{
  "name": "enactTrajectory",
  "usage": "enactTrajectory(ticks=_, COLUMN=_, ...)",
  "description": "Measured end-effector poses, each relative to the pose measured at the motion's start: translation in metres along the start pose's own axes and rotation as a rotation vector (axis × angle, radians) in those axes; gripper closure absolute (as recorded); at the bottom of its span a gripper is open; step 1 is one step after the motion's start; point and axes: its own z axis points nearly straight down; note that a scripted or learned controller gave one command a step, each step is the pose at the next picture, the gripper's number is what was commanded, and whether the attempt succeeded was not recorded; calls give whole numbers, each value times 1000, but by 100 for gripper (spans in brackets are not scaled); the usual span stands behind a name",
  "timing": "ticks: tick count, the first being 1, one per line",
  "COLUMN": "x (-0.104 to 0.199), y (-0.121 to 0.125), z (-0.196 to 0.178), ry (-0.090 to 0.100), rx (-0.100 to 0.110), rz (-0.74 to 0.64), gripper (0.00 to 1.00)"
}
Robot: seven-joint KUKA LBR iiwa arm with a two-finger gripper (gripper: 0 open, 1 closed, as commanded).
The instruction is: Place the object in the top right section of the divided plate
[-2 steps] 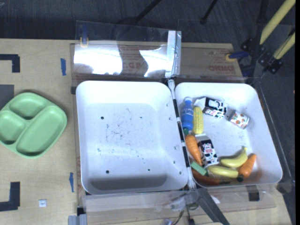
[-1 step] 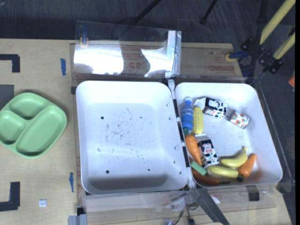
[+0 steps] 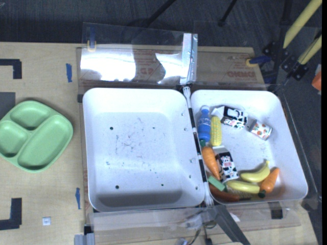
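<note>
A green divided plate lies on the wooden bench at the far left, outside the bins. It has two small sections, upper and left, and one long section at its lower right, all bare. The toy foods are piled in the right bin: a blue bottle, a corn cob, a carrot, two cow-patterned cartons, a strawberry-print box, two bananas and a second carrot.
The left bin is a wide white tray with scuffed marks. A clear plastic sheet stands behind it. Tripod legs and yellow bars cross the dark floor at the top right.
</note>
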Motion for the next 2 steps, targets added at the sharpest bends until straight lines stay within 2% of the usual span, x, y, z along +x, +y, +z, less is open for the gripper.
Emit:
enactTrajectory(ticks=1, x=7, y=-2, z=-1, ry=4, rx=-1, rz=-117, gripper=100)
enactTrajectory(ticks=2, x=25, y=-9, z=-1, ry=5, rx=-2, rz=-361, gripper=100)
